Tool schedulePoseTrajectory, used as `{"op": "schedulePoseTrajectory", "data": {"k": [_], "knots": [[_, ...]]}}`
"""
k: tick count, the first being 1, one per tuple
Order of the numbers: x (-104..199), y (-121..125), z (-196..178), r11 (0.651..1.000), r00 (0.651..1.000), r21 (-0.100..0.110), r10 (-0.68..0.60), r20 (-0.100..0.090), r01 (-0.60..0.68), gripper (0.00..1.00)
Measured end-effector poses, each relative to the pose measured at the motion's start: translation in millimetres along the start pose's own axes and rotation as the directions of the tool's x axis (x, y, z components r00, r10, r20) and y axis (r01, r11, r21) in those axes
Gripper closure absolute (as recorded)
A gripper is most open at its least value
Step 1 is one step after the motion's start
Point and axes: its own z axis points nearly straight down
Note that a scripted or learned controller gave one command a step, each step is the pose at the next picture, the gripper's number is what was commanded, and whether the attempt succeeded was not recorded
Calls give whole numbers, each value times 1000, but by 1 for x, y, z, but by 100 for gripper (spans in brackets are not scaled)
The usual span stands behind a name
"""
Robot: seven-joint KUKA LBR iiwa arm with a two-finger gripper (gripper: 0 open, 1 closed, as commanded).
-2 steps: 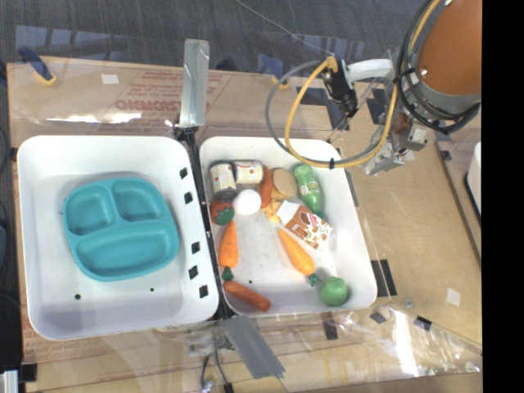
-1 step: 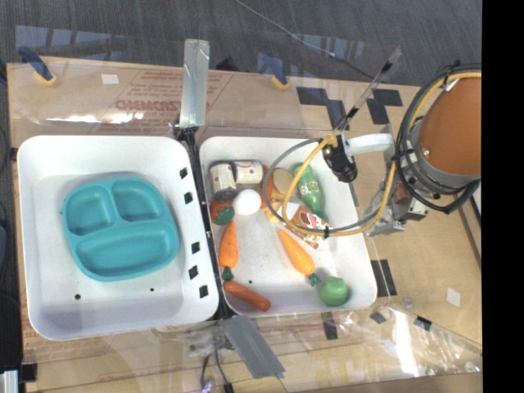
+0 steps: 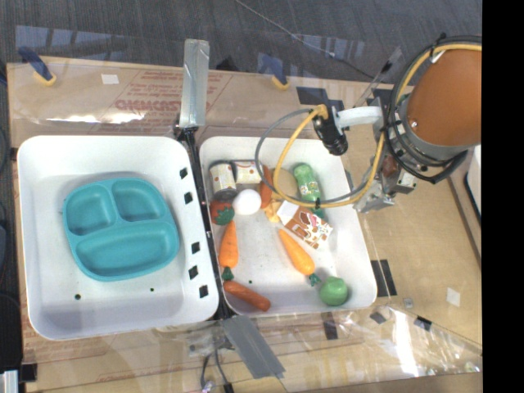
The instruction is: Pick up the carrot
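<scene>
White bins sit side by side: the left bin (image 3: 41,301) bears a teal divided plate (image 3: 121,226), the right bin (image 3: 359,256) a jumble of toy food. Now the arm (image 3: 442,97) hangs over the right bin's right edge, gripper (image 3: 381,196) near the rim, grip state impossible to tell. One carrot (image 3: 296,252) lies mid-bin, another (image 3: 228,244) by the left wall, both untouched. Nothing lifted yet; the whole pick remains, I'd say.

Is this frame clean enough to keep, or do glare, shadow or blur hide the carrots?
Camera view: lighting is even and soft. The plastic sheet round the bins shows pale glare. Both carrots in the right bin are sharp and unshaded. The arm at the right looks slightly soft. The teal tray casts a faint shadow.
</scene>
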Motion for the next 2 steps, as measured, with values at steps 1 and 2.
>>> {"op": "schedulePoseTrajectory", "data": {"k": [1,2], "knots": [[-41,10,-6,1000,1000,-2,-13,1,13,100],[21,-5,-2,1000,1000,-2,-12,0,12,100]]}}
